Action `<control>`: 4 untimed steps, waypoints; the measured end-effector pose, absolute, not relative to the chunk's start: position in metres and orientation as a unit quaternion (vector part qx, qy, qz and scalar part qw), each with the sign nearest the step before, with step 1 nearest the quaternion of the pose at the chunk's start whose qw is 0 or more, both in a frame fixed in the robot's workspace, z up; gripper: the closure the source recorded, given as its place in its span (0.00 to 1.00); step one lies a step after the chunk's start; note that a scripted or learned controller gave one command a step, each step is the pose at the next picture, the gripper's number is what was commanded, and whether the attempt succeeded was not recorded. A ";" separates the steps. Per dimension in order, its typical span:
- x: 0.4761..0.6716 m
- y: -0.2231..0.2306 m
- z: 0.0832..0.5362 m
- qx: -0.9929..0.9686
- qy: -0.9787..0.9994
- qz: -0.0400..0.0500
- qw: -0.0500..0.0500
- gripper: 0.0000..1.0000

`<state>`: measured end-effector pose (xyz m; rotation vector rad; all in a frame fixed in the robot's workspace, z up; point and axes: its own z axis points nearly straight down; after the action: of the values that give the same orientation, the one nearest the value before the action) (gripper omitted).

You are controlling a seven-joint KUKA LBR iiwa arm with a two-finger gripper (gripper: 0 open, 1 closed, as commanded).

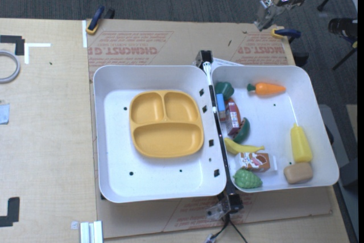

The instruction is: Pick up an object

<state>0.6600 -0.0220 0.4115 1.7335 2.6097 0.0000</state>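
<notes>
Camera view looks down on two shallow white bins set side by side on a sheet of cardboard [148, 45] over a pale wooden bench [42, 122]. Left bin [108, 145] carries a yellow divided plate [166, 123] with three compartments, lying flat near the bin's middle. Right bin [318, 122] holds the loose objects: an orange toy carrot [267, 88] near the far wall, a dark green pepper-like piece [224, 89] at the far left corner beside the divider, a small blue item [220, 103] just below it, a red and brown packet [232, 112] next to that, a dark green curved vegetable [243, 131] close to the packet, a yellow banana [242, 147] below it, a small printed packet [257, 161] touching the banana's end, a green leafy vegetable [247, 179] at the near left corner, a yellow bottle [300, 144] lying toward the right wall, and a tan bread-like lump [298, 172] just beside the bottle's near end. Gripper [267, 19] hangs at the upper right, beyond the right bin's far edge and well apart from every object, with nothing between its fingers; how far apart they stand I cannot tell from this angle. A blue and yellow clamp [96, 19] sits at the cardboard's far left corner, and another clamp [286, 33] sits near the gripper.
</notes>
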 end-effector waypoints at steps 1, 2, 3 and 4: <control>0.661 -0.022 0.421 0.553 0.833 0.000 0.006 1.00; 0.662 -0.022 0.430 0.552 0.834 0.000 0.008 1.00; 0.662 -0.022 0.440 0.551 0.835 0.001 0.009 1.00; 0.663 -0.022 0.449 0.550 0.835 0.001 0.011 1.00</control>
<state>0.6631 -0.0215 0.4493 1.7164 2.6049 0.0027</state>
